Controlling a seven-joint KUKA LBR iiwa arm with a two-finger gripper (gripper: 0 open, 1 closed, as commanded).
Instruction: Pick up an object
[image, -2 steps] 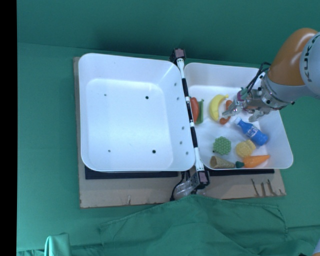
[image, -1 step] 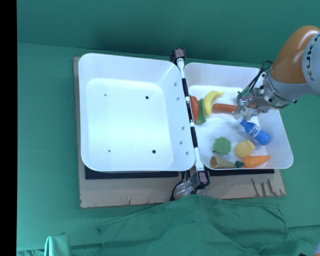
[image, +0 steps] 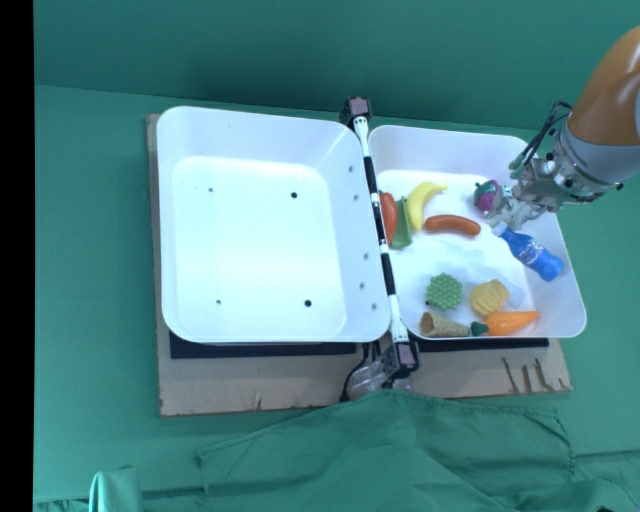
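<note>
My gripper (image: 513, 207) hangs over the right bin (image: 452, 140), near its right side, on the grey arm with the orange band. Its tips sit between a small pink-and-green fruit toy (image: 487, 195) on the left and a blue bottle (image: 532, 253) just below. Nothing shows between the tips. Further left lie a yellow banana (image: 424, 198), an orange sausage (image: 452, 225) and a red chilli with a green piece (image: 391, 218). Near the front edge rest a green round toy (image: 444, 292), a yellow waffle piece (image: 489, 297), an ice-cream cone (image: 443, 325) and a carrot (image: 511, 322).
The left bin (image: 258, 225) stands beside the right one, joined by a black-and-white divider bar (image: 378, 230). Both rest on a cardboard sheet (image: 250, 400) over green cloth. Folded green fabric (image: 400, 450) lies in front.
</note>
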